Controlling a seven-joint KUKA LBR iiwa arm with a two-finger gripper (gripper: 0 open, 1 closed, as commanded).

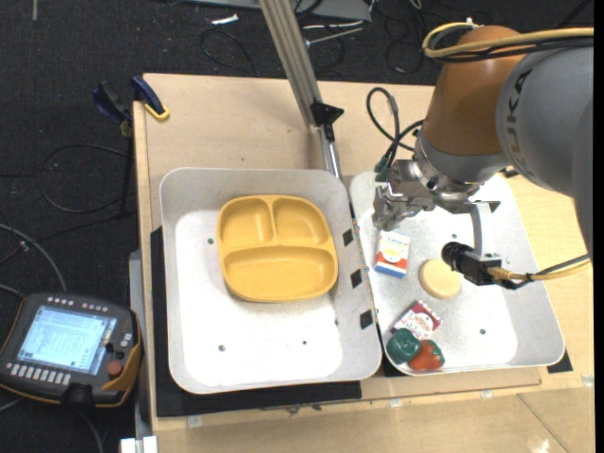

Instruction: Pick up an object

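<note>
While metal hand (389,208) hovers, boxy carton (393,253) sits below, perhaps untouched.

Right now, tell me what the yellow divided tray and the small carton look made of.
Yellow divided tray: probably molded plastic, with a smooth, uniform colour, soft sheen and rounded compartment ridges. Small carton: likely printed cardboard, with flat faces, crisp edges and matte white-and-orange print.

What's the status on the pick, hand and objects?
Hand low in right bin, above small carton. Nothing seen gripped. Round yellow piece close beside. Yellow tray in left bin.
</note>
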